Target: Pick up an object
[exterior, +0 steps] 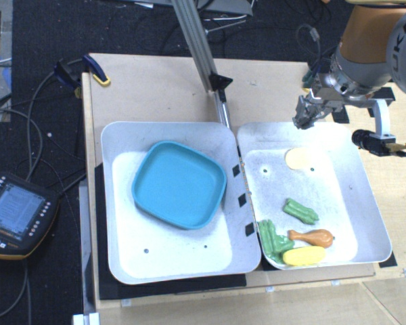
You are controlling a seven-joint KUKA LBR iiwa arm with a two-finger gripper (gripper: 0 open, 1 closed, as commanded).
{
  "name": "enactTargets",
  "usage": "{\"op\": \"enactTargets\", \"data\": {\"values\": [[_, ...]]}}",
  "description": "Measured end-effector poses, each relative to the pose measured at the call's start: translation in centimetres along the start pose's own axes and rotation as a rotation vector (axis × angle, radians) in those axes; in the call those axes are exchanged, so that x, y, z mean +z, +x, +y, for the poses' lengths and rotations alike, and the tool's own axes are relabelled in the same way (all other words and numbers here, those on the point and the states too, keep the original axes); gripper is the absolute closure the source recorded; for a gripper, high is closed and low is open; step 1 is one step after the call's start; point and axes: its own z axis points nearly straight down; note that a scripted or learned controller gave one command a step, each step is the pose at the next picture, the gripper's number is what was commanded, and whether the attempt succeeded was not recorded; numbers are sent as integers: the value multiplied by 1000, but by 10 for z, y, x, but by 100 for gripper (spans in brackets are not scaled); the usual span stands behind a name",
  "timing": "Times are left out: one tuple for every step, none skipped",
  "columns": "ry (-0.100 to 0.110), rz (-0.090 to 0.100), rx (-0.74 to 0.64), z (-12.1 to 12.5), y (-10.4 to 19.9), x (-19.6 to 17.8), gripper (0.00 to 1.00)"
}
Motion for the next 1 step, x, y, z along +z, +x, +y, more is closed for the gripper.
{"op": "enactTargets", "data": {"values": [[1,0,0,-8,49,-3,100]]}}
